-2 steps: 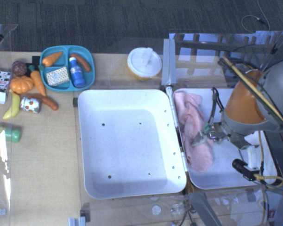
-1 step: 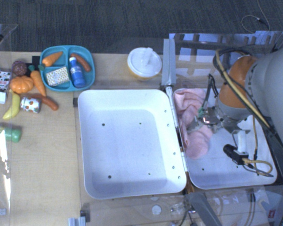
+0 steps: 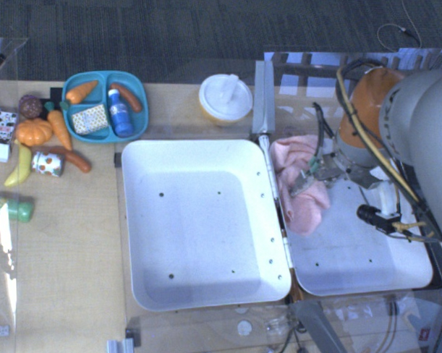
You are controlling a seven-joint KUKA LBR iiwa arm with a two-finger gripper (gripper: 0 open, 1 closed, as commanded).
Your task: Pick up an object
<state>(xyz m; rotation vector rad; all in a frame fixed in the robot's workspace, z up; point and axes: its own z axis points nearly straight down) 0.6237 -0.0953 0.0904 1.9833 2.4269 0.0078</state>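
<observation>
Pink cloth: crumpled in the right bin, against its left wall.
Gripper: over the cloth, touching it; finger spread and any hold cannot be told.
Left bin: beside it.

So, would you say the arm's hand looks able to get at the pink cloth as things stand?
Probably yes. The hand is already down at the pink cloth, which lies uncovered at the left side of the right bin, with nothing over it.
</observation>
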